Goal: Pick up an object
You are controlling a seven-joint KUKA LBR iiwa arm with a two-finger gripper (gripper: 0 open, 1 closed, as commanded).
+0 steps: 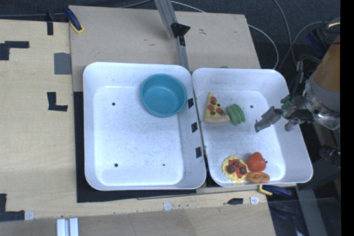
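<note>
In the right bin (296, 147), a toy pizza slice (215, 110) lies beside a green vegetable (236, 114) near the left wall. A small round pizza (235, 168), a red tomato (255, 161) and an orange bun (258, 177) cluster at the front. My gripper (274, 127) hangs over the right part of this bin, right of the green vegetable and above the tomato. Its two dark fingers stand apart, open, with nothing between them.
A blue bowl (163, 95) sits at the back of the left bin (91, 124). A grey pole (163, 0) slants in from the top toward the divide between the bins. Cables loop behind the right bin.
</note>
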